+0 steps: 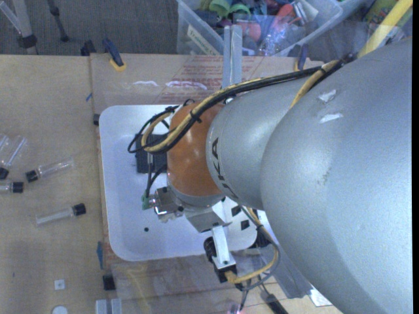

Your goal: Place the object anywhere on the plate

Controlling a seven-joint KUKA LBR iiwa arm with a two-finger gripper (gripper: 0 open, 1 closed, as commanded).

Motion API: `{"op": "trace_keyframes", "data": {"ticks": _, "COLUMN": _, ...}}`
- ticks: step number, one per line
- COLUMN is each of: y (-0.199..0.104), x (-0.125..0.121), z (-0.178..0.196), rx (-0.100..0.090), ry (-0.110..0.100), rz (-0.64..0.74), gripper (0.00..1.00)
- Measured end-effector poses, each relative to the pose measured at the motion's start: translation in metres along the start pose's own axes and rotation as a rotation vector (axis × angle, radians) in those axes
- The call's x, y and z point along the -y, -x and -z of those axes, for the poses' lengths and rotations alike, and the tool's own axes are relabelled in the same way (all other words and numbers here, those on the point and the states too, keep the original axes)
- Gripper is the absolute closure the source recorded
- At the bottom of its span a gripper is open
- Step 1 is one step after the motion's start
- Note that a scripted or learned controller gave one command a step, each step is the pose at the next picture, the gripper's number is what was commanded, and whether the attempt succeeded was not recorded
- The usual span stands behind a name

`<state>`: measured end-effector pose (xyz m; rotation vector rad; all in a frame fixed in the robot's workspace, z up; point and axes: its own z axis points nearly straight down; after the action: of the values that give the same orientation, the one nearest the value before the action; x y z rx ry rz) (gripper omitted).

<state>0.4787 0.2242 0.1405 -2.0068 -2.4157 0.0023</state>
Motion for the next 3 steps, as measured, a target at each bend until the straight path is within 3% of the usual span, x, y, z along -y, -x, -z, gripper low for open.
{"op": "trace_keyframes", "data": {"ticks": 1, "y": 0.014, "x": -0.01, "z": 0.108, "rx": 0.001, "ry": 0.002, "rz": 0.472, "gripper": 1.0}}
{"op": "trace_keyframes", "data": {"ticks": 2, "y": 0.016, "x": 0.002, "z": 0.272, "rx": 0.001, "ry": 0.002, "rz": 0.285, "gripper": 1.0}}
{"op": "trace_keyframes", "data": {"ticks": 3, "y": 0.017, "x": 0.001, "z": 0.114, "rx": 0.0, "ry": -0.002, "rz": 0.035, "gripper": 1.0}}
